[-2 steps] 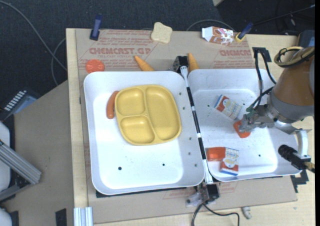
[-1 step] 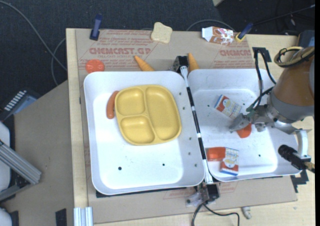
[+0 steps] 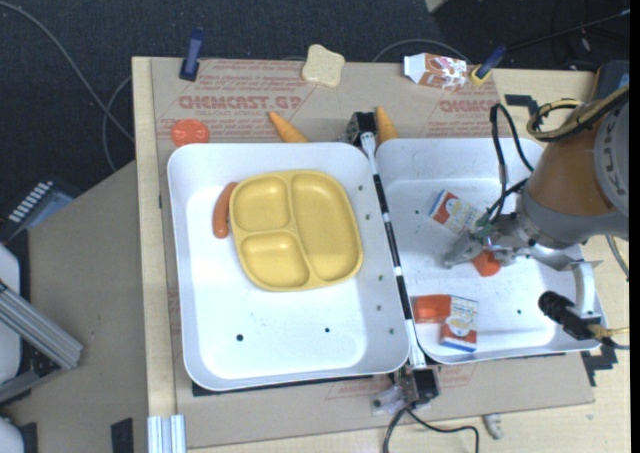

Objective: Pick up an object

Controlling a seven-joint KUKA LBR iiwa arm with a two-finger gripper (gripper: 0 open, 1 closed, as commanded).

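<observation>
My gripper (image 3: 468,247) reaches in from the right and is down low in the right bin (image 3: 520,171), near its middle. A small orange-red piece (image 3: 487,264) lies right beside its tip; the view does not settle whether it is held. A small white, blue and orange carton (image 3: 450,209) lies just up-left of the gripper. At the bin's front lie an orange block (image 3: 432,308) and another small carton (image 3: 461,324), touching each other.
The left bin (image 3: 200,291) bears a yellow divided plate (image 3: 296,228) with a red sausage (image 3: 221,211) at its left side. Behind the bins on the cardboard lie a bread slice (image 3: 323,65), a carrot (image 3: 287,128), an orange lid (image 3: 189,131) and a wrapper (image 3: 437,69).
</observation>
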